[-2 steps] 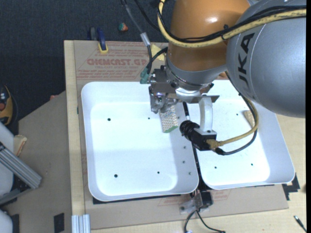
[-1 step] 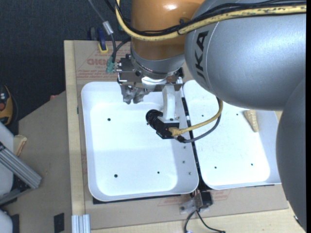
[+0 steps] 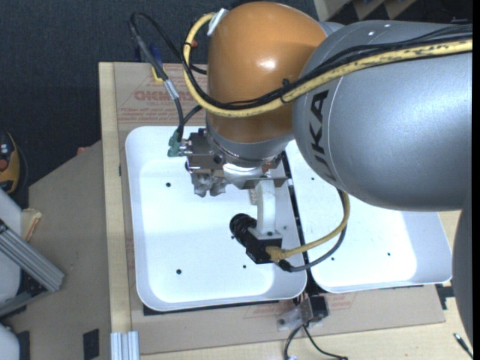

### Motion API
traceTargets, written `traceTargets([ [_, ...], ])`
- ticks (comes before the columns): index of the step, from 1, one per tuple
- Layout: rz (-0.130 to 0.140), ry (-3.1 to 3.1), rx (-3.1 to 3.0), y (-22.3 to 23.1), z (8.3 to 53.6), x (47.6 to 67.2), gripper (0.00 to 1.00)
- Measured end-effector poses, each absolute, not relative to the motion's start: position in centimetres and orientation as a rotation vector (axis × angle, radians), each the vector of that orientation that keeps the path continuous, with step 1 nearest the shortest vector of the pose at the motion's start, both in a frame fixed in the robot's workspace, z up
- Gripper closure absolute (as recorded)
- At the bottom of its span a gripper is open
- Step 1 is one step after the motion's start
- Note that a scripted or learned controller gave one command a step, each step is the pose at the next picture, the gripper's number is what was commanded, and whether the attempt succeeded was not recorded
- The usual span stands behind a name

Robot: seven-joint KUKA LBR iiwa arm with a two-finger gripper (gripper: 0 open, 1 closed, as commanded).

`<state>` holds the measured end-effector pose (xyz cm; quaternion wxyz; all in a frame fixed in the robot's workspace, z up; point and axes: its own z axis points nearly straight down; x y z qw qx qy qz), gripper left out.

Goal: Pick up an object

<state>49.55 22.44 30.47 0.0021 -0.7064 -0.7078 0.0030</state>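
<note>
Roughly centre-frame, the end effector hangs low over the left bin, toward that bin's far right part, near the dark seam where the two bins meet. Whether it is released or clenched cannot be told from this angle. The bulky grey arm, with its glossy orange band, covers the spot beneath the wrist, so the object to pick up cannot be made out, neither its look nor its place. Around the end effector, the left bin's white floor lies open toward the near and left sides, marked by a few small dark dots. Its rounded rim sits close to the edges of the tan surface. The right bin is mostly covered by the arm; its near strip shows white.
</note>
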Motion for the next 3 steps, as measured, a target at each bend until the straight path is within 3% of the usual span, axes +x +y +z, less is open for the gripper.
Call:
traceTargets([
  [1,-0.009,-2.225,-2.22,22.5,35.8,47.9,1.0],
  [2,-0.013,-2.226,-2.221,22.4,42.6,48.0,1.0],
  [3,0.021,-2.216,-2.22,22.4,29.6,47.7,1.0],
])
